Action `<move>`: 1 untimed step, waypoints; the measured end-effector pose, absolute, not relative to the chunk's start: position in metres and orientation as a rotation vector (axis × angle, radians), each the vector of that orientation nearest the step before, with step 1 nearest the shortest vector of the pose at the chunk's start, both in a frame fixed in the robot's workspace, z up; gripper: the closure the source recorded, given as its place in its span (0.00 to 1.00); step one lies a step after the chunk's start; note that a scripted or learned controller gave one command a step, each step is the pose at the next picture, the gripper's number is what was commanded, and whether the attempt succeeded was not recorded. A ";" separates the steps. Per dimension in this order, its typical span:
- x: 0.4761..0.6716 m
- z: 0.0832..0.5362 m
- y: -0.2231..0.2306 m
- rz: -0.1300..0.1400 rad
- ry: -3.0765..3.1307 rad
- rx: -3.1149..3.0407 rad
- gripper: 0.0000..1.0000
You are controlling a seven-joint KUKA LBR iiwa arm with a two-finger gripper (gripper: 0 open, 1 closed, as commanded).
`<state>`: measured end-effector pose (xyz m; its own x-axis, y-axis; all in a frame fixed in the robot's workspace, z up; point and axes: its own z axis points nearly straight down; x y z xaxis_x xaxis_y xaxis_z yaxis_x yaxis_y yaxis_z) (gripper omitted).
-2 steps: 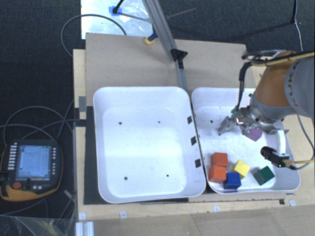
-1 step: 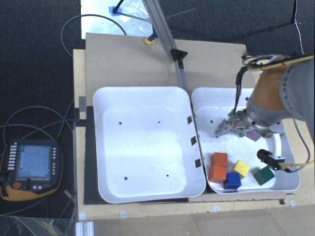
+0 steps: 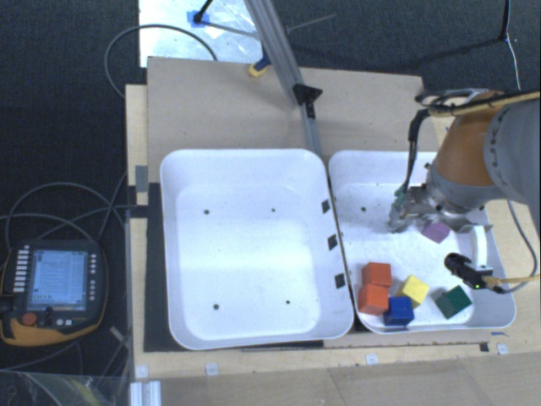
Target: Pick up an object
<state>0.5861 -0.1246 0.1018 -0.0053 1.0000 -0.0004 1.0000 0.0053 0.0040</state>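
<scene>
My gripper point(image 3: 404, 216) hangs low over the middle of the right bin point(image 3: 363, 184), under the grey wrist and its orange band. A purple block point(image 3: 436, 230) lies just to its right, close beside the wrist. Nearer the front of the same bin sit two orange blocks point(image 3: 375, 287), a yellow block point(image 3: 414, 289), a blue block point(image 3: 400, 309) and a dark green block point(image 3: 454, 301). The fingers are too small and dark to make out against the bin floor.
The left bin point(image 3: 245, 244) stands beside the right one, joined by dark clips. A metal pole point(image 3: 279, 45) slants across the bench behind the bins. A teach pendant point(image 3: 52, 290) lies on the floor at the far left.
</scene>
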 end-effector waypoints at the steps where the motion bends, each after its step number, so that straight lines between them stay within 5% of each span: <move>1: 0.591 0.164 -0.131 0.006 2.221 2.212 1.00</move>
